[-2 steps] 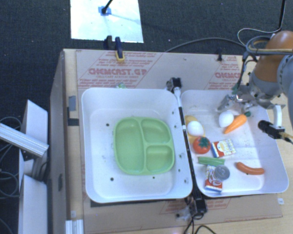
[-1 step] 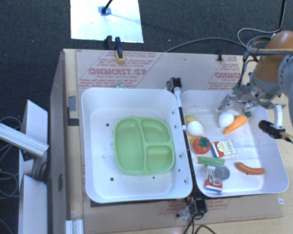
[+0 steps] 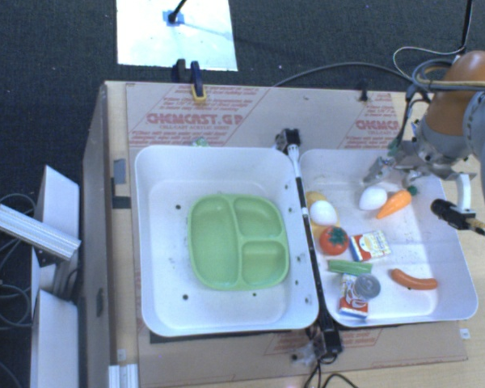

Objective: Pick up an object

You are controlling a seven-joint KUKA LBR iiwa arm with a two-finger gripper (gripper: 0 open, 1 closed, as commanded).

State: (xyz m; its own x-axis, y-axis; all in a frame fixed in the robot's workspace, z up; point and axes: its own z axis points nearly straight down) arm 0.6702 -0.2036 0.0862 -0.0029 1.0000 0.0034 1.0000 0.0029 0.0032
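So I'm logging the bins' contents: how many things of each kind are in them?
Divided green plate: 1
Eggs: 2
Carrot: 1
Tomato: 1
Sausage: 1
Small cartons: 2
Round grey tin: 1
Total: 9

One fixed cam is looking down at a slant (from well above) on both bins (image 3: 145, 217), whole bench (image 3: 226, 111) in frame.

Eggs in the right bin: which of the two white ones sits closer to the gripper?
The white egg beside the toy carrot, just below the gripper. The other egg lies farther left, near the divider above the tomato.
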